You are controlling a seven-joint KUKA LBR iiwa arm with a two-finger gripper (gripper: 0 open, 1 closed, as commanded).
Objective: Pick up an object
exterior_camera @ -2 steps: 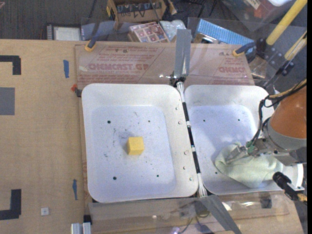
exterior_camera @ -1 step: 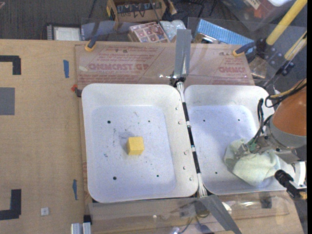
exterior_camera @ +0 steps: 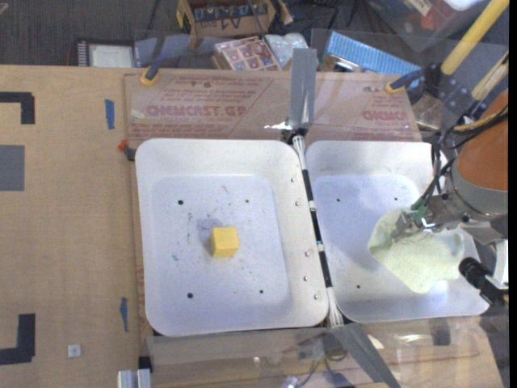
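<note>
On the left part of the tabletop point(exterior_camera: 56, 241) lie black tape marks and short blue strips, likely there as reference marks for the setup. Next comes the left bin point(exterior_camera: 161, 168), shallow and white. A small yellow block point(exterior_camera: 225, 242) sits on its floor, a little below the middle and well apart from every wall. It lies flat and alone, which would make it an easy thing to grasp from above, though the arm is not near it.

A taped seam and a grey strip run between the two bins, apparently keeping them pressed side by side.

The right bin point(exterior_camera: 355, 168) holds a pale yellow-green cloth point(exterior_camera: 416, 261), a soft limp sheet spread over the floor toward the bin's right and front walls. Its upper left part looks bunched and raised rather than flat, just where the gripper point(exterior_camera: 414, 220) meets it. That suggests the cloth is the object being tried for here, and the lifted fold hints at a pinch. The fingertips are buried in the fabric and too small to read, so I cannot tell whether the gripper is released or clenched on it.

The arm point(exterior_camera: 485, 168), with its orange band, comes in over the bin's right edge, angled down so the wrist clears the wall.
</note>
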